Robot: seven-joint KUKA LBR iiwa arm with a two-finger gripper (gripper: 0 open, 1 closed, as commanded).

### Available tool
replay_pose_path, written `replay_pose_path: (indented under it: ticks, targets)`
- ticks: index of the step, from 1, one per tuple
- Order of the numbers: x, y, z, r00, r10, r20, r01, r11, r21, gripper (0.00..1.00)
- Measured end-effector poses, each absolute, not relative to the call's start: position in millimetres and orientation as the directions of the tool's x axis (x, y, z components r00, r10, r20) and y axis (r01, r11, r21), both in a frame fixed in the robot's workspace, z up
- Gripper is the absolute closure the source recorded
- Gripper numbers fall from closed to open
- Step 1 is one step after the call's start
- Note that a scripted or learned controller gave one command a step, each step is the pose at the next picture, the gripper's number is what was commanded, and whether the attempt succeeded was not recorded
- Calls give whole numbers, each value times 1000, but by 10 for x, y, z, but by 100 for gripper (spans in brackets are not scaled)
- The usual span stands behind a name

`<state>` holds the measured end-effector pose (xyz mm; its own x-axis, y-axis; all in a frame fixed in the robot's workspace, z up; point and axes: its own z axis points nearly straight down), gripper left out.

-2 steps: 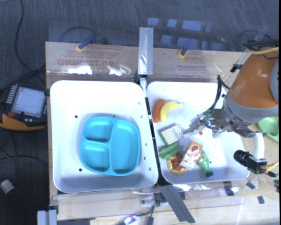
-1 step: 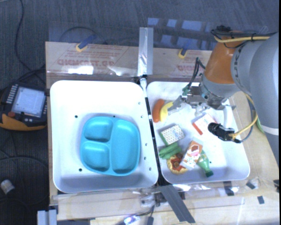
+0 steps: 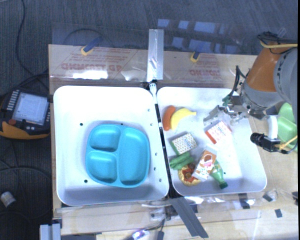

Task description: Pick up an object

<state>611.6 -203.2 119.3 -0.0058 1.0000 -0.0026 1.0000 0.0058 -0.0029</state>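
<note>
Fingers: state cannot be told; the gripper [image 3: 221, 112] shows as a small grey cluster with one metal prong slanting down-left, too blurred to read as apart or together. Nothing is seen between them.

Gripper: over the far part of the right bin [image 3: 250, 149], just above and left of a red-and-white packet [image 3: 218, 132], with no contact visible.

Arm [image 3: 270, 76]: grey with an orange band, entering from the right over the bin's far right corner.

Right bin, contents:
- Yellow banana [image 3: 182, 116], far left, touching an orange piece [image 3: 167, 117] on its left.
- Red-and-white packet, centre, tilted.
- Grey patterned box [image 3: 184, 143], left of centre, near the packet.
- Green vegetable [image 3: 180, 160], just nearer than the box.
- Carton with a printed front [image 3: 205, 165], near side, tilted.
- Red-and-yellow item [image 3: 187, 175], at the carton's left, partly under it.
- Green bottle [image 3: 219, 176], near side, lying at the carton's right.

Left bin [image 3: 70, 134]: holds a blue divided tray [image 3: 117, 154] with three compartments, resting right of centre.

Surroundings: a handheld control pendant [image 3: 24, 114] with a screen lies on the carpet to the left of the bench.
</note>
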Motion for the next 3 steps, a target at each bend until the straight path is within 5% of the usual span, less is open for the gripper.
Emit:
replay_pose_path:
  ticks: [1,2,3]
  targets:
    - [5712,-1705,971,21,1000,-16,999,-21,30,0]
    - [5894,-1191,964,135,991,-10,990,-135,30,0]
    - [5660,-1147,967,15,1000,-12,999,-14,36,0]
